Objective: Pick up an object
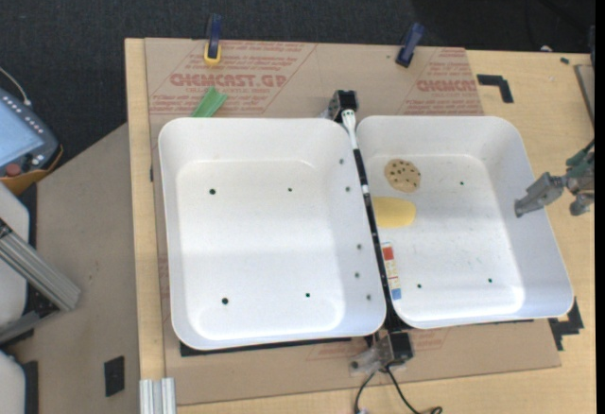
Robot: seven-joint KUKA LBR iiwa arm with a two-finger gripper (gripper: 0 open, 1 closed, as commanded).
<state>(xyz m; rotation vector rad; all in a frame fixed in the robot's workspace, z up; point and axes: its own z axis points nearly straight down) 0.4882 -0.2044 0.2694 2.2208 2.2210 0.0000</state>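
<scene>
In the right bin [492, 303], a cookie [403, 175] and a yellow object [393, 212] are seen near its left wall. The gripper [548, 195] is positioned well apart from them at the right rim. Nothing is held; its state cannot be told.

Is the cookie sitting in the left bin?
No, the cookie lies in the right bin, near its left wall just above the yellow object.

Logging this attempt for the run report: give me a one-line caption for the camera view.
Pincer at the right bin's right rim, with a cookie and a yellow piece lying near its left wall.
</scene>
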